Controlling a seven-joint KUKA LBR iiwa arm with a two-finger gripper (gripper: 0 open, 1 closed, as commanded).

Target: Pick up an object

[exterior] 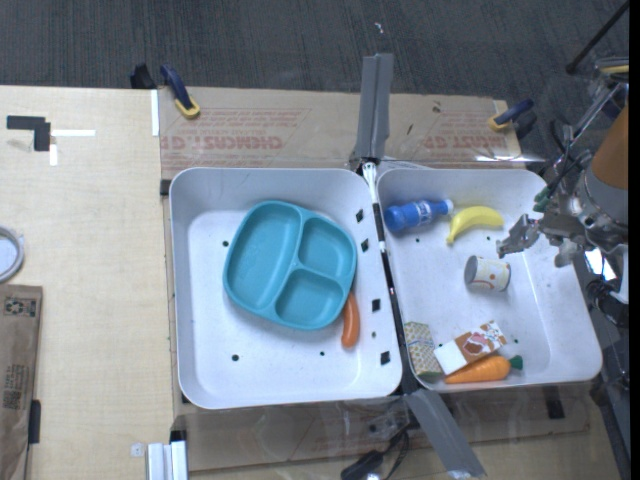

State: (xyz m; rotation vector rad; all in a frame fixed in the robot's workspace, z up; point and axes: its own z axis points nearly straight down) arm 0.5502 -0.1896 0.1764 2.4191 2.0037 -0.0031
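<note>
My gripper [543, 244] hangs over the right side of the right bin [560, 313], open, with nothing between its fingers. A small white cup [487, 273] lies on its side just left of it. A yellow banana [473, 221] and a blue bottle [415, 214] lie at the back of this bin. Along the front wall sit an orange carrot [483, 370], a small red and white carton [475, 345] and a patterned packet [419, 346].
The left bin [200, 348] holds a blue divided plate [290, 264] and an orange sausage [350, 323] by the plate's right edge. A grey divider post [375, 108] rises between the bins at the back. Clamps hold cardboard behind the bins.
</note>
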